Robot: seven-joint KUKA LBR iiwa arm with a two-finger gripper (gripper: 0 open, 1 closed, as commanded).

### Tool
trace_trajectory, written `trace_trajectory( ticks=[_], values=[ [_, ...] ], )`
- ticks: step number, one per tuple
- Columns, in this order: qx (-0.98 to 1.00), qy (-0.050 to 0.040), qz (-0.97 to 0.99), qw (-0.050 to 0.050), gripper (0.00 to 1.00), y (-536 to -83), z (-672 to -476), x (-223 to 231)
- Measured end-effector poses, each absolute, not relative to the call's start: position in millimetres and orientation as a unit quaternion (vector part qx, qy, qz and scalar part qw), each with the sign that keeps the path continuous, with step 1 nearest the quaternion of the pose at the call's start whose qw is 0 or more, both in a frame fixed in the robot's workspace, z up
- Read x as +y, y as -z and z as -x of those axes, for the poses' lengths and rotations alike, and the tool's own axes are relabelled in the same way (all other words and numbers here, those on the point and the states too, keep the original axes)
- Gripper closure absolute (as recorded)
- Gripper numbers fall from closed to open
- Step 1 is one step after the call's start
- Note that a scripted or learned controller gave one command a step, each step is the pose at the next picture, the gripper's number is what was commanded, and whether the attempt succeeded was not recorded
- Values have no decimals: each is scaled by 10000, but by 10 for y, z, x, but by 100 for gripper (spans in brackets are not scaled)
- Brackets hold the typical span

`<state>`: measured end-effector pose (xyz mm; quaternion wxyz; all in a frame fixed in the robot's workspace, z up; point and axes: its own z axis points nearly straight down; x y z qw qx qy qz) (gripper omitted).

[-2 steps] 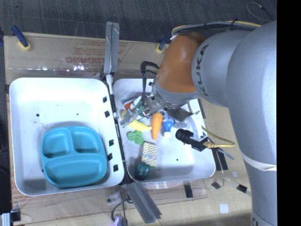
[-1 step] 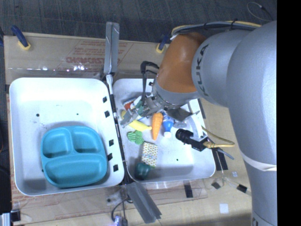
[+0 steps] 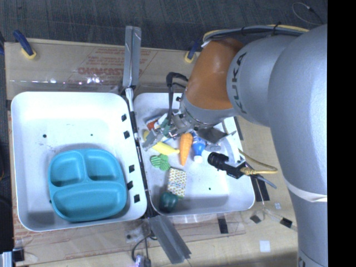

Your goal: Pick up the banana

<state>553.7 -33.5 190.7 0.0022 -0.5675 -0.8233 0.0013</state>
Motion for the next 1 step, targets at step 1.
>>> trace_trajectory(
  ticks=[1],
  values=[
    [-8277,-11,5612,19,0,-1909,-5385,-469]
  ],
)
